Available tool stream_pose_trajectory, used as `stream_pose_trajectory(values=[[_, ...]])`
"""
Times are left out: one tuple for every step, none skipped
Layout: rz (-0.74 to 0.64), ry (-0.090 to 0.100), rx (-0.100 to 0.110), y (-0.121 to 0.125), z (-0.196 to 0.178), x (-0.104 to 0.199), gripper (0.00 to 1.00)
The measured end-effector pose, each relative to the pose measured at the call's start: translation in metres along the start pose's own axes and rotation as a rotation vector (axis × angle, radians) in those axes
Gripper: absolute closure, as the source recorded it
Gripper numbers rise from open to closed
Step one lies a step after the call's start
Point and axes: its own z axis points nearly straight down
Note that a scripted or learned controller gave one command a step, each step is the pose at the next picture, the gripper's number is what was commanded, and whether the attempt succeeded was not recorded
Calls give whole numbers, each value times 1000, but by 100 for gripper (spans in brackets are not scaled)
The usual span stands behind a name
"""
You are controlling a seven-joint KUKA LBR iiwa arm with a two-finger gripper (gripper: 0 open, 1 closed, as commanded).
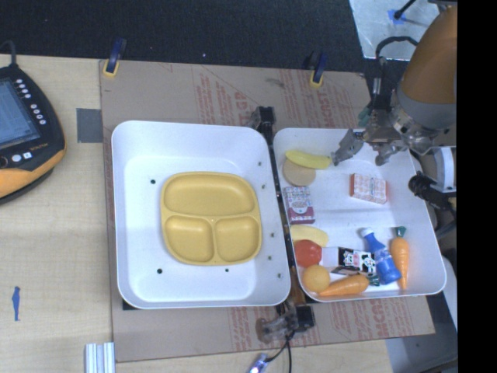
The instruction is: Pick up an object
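Note:
My gripper [363, 152] hangs over the back of the right bin [423, 208] with its two fingers spread apart and nothing between them. A yellow banana [307, 160] lies just left of the left fingertip [342, 155], on top of a tan round piece [299, 174]. A pink wafer packet [368, 188] lies a little in front of the gripper. Farther forward lie a small red-and-white packet [299, 204], a yellow wedge [309, 234], a red tomato [307, 252], an orange fruit [316, 277], two carrots [400, 259] and a blue bottle [381, 257].
The left bin [140, 208] holds a yellow divided plate [211, 216]. A teach pendant [23, 130] lies on the bench at far left. Clamps [315, 66] hold the cardboard at the back edge. A black bracket [265, 117] sits between the bins.

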Motion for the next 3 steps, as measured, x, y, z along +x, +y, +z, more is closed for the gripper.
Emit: stream_pose_trajectory(values=[[-2,-1,2,16,55,31,0],[-3,-3,-6,46,117,32,0],[-2,-3,-6,45,117,33,0]])
